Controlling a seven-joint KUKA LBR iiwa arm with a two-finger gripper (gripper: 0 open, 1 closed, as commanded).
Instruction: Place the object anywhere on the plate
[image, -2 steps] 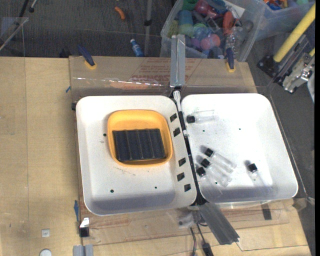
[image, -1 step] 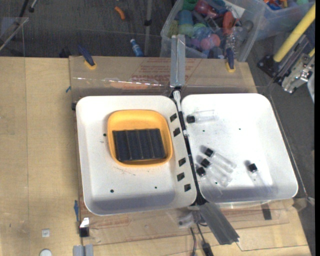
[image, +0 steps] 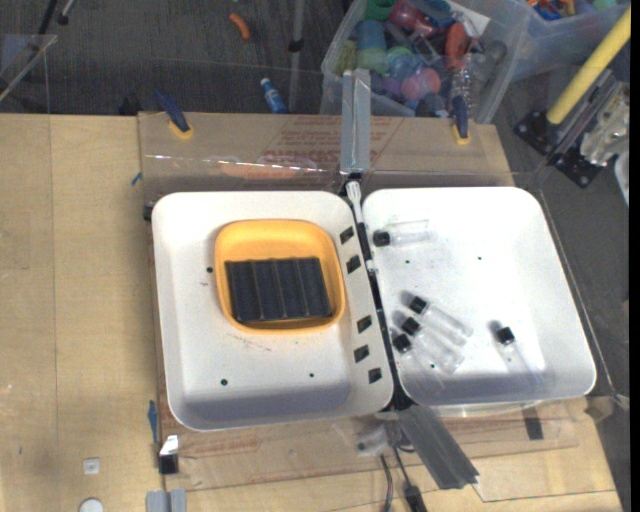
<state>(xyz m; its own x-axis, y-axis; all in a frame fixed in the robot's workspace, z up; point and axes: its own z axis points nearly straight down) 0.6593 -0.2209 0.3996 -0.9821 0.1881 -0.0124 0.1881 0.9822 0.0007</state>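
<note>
An orange-yellow plate (image: 272, 232) with rounded corners sits in the left white bin (image: 190, 370), toward its back. A black rectangular object with ribs (image: 278, 290) lies flat on the plate and covers most of its front half. In the right white bin (image: 540, 250) lie several small clear vials with black caps: one near the back left (image: 402, 233) and a cluster near the front left (image: 432, 326). A small black piece (image: 503, 335) rests apart to their right.
A black divider (image: 365, 300) with clips runs between the two bins. A clear tub of colourful toys (image: 420, 45) stands behind the bench. A yellow bar (image: 597, 60) and dark hardware are at the top right. Bare wooden bench (image: 70, 300) extends to the left.
</note>
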